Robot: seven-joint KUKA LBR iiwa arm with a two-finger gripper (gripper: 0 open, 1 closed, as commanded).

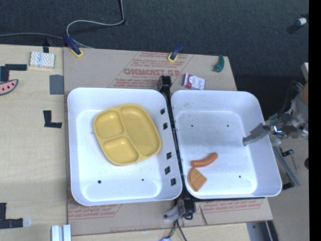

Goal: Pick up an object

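Approach step. The gripper [249, 139] hangs over the right bin's [261, 109] right rim; whether it is released or clenched cannot be told. Nearest, left and below it, lies the sausage [204, 159], the waffle [196, 178] just beyond. Next: descend leftward onto one.

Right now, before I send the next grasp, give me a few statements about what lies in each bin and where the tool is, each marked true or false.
1. The yellow three-compartment plastic plate lies in the left white bin. True.
2. The orange toy sausage lies on that plate. False: it lies on the floor of the right white bin.
3. The tan waffle-patterned toy cracker lies just below the sausage in the camera view. True.
4. The tool holds the cracker. False: it is at the right bin's right edge, apart from both toys.
5. The plate's compartments hold toy food. False: nothing lies in them.
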